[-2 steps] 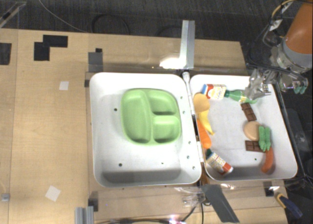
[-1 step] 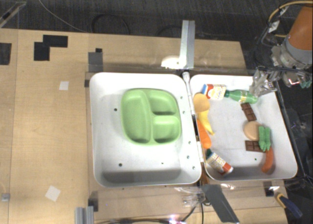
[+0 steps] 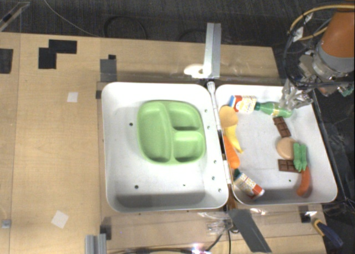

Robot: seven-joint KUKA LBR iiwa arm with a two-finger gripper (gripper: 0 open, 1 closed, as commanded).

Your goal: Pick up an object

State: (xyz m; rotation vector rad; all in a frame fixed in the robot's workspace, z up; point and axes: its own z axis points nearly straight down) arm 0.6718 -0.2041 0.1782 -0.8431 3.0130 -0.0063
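The gripper (image 3: 293,98) hovers at the right-hand white bin's (image 3: 327,192) far corner, just beside the green plastic bottle (image 3: 273,108); its finger spread cannot be told. The bottle lies against a white carton (image 3: 244,103), so a descent could clip both or strike the bin wall.

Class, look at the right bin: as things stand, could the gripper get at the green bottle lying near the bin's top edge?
Probably yes. The gripper hangs right beside the green bottle, which lies in the open at the right bin top, nothing over it. A small carton lies close at its cap end.
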